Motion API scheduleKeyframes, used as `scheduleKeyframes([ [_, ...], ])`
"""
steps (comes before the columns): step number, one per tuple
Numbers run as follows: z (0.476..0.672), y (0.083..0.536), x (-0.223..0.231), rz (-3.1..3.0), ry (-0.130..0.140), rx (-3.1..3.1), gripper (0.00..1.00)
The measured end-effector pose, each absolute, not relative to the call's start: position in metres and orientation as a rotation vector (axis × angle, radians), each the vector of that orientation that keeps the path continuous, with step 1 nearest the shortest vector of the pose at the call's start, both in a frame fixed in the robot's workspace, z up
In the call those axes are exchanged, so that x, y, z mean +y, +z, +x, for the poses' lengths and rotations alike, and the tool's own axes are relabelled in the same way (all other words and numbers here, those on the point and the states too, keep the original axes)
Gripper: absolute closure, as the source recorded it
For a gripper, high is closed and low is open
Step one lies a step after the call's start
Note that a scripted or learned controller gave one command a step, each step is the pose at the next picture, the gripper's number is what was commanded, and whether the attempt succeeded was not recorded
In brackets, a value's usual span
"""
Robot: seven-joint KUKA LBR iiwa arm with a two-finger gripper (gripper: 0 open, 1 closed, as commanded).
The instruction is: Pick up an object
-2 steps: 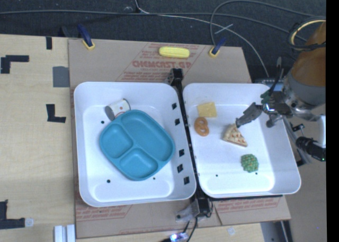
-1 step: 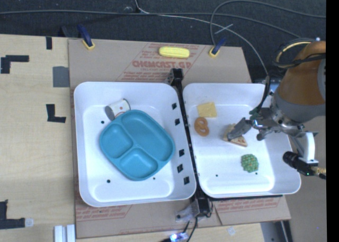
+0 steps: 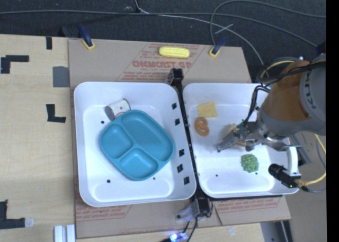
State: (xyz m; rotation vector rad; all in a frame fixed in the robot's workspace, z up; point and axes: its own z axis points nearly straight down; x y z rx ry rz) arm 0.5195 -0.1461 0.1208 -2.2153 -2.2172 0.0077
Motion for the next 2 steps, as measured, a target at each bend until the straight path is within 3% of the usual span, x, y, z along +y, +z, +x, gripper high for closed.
scheduleKeyframes([
  [1, 0.52, 0.083, -0.146, -2.221, 0.002, -2.223, 0.0],
  [2, 0.521, 0.096, -0.146, -2.223, 0.0, -2.226, 1.0],
])
